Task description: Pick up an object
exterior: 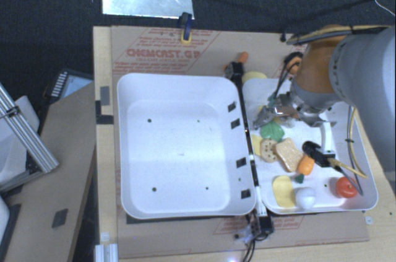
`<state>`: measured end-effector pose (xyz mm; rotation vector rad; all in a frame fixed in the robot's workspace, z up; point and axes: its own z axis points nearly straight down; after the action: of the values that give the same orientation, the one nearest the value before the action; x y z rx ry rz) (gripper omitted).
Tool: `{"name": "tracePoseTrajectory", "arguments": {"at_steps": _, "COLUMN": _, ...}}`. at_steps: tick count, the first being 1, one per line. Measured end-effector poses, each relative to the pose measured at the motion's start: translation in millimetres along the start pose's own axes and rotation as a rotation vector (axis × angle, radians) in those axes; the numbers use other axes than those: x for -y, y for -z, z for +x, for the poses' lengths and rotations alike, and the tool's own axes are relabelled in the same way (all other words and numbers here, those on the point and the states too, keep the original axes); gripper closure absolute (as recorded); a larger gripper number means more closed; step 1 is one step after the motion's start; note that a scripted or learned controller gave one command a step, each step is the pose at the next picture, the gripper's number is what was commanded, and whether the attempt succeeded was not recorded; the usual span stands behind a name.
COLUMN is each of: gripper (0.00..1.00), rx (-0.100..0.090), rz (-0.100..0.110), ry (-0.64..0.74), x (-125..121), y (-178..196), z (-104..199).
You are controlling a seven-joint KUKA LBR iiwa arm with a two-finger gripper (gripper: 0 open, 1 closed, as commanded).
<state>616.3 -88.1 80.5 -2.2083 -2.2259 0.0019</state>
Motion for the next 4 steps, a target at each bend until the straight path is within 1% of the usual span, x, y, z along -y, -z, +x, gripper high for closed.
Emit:
{"name": "tracePoseTrajectory", "arguments": {"at_steps": 1, "gripper": 1.00, "rx": 0.004, "rz": -0.009, "ry": -0.003, "x": -2.8, "y": 15.3, "z": -3.8}}
{"name": "tracePoseTrajectory", "arguments": {"at_steps": 2, "gripper": 1.00, "rx": 0.004, "rz": -0.028, "ry": 0.003, "x": -57.0, "y": 172.3, "z": 41.6}}
{"name": "tracePoseTrajectory", "arguments": {"at_steps": 3, "gripper": 1.00, "rx": 0.001, "rz": -0.019, "ry": 0.003, "x": -53.2, "y": 264.2, "z": 107.4}}
{"name": "tracePoseTrajectory", "arguments": {"at_steps": 4, "gripper": 1.00, "rx": 0.001, "rz": -0.013, "ry": 0.003, "x": -52.4, "y": 307.2, "z": 176.6}}
